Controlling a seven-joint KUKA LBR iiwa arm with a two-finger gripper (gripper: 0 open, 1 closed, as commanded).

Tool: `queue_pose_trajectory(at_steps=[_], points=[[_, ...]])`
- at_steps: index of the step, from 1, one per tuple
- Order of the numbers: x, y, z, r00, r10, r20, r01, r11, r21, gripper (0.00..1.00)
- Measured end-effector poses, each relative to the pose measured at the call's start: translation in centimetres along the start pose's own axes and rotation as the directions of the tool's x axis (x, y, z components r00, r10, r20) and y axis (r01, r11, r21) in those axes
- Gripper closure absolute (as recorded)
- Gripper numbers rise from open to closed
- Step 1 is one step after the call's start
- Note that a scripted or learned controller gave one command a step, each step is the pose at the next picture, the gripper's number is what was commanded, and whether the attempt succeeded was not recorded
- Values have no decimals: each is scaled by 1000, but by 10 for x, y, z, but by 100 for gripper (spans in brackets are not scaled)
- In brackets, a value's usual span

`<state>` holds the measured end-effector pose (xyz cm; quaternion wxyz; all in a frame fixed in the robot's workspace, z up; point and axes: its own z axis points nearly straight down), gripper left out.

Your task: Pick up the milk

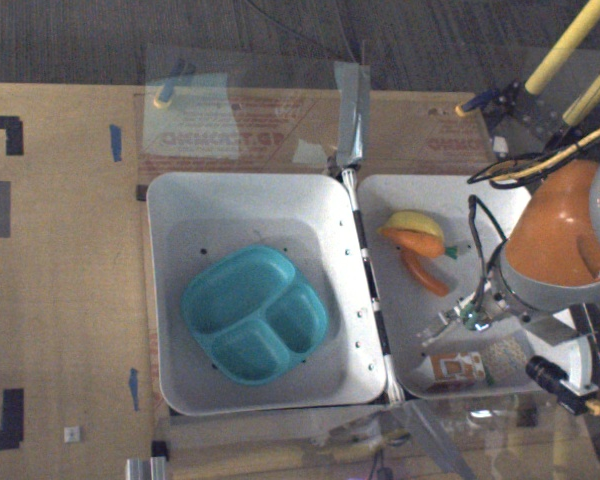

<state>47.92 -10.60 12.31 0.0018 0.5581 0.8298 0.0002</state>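
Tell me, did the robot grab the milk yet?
Not yet. The milk carton lies flat at the near edge of the right bin, nothing gripping it. The gripper hangs just above and behind it, near the carrots. Done: reaching into the bin. Left: closing on the carton and lifting it.

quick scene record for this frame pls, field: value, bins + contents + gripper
left bin: holds a teal divided plate, nothing on the plate
right bin: yellow item, two orange carrot-like items, milk carton
milk carton: lying flat near the bin's front edge, untouched
arm: over the right bin, reaching in from the right
gripper: above the bin floor, between the carrots and the milk carton, nothing seen between its fingers
finger state: cannot tell
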Motion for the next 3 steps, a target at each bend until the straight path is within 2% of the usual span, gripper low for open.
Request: queue_pose_trajectory(at_steps=[1, 2, 3], points=[[-3, 1, 35, 992, -124, -4, 124, 992, -2, 0], [-21, 13, -42, 967, -253, 0, 253, 967, -1, 0], [4, 5, 34, 860, -510, 5, 510, 860, -5, 0]])
